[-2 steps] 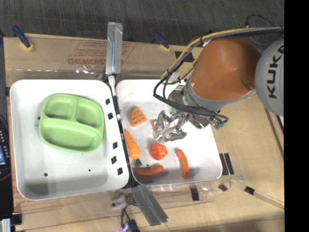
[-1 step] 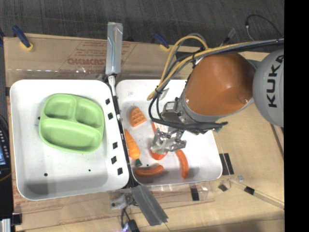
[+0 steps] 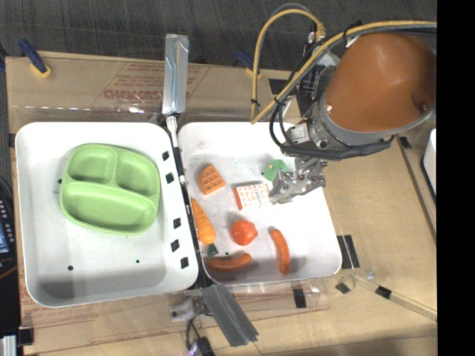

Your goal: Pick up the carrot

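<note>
The carrot (image 3: pixel 203 224) is a small orange cone with a green stub, lying along the left wall of the right bin (image 3: pixel 326 228). My gripper (image 3: pixel 295 185) hangs over the upper right part of that bin, well to the right of the carrot and apart from it. It sits just beside a green item (image 3: pixel 276 167) and a white and red card-like piece (image 3: pixel 251 196). Nothing shows between the fingers.
The right bin also holds a waffle-like orange piece (image 3: pixel 210 179), a red tomato (image 3: pixel 243 232), and two sausages (image 3: pixel 279 249) (image 3: pixel 230 261). In the left bin (image 3: pixel 37 199) lies a green divided plate (image 3: pixel 111 188). A metal divider (image 3: pixel 175 73) stands between the bins.
</note>
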### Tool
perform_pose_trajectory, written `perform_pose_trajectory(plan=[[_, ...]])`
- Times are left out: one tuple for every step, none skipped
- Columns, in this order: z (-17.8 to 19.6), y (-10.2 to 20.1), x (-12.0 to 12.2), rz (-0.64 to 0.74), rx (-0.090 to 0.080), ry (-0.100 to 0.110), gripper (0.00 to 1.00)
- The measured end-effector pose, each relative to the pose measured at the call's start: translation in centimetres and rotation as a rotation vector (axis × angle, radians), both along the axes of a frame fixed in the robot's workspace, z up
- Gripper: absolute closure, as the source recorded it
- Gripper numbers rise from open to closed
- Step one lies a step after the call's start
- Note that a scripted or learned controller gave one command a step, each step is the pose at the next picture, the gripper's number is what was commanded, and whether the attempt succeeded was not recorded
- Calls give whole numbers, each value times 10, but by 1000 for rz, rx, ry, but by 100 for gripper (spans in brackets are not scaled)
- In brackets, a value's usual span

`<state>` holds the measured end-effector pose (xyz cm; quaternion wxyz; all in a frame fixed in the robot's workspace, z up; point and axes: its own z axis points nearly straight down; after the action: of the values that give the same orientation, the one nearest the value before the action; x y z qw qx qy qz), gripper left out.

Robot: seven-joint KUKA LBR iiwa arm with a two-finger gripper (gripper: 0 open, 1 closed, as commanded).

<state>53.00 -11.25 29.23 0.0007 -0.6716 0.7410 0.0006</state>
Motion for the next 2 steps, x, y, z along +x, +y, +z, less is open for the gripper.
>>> perform_pose_trajectory(plan=[[40, 51, -44, 104, -1, -1, 100], [36, 113, -49, 439, 0, 0, 100]])
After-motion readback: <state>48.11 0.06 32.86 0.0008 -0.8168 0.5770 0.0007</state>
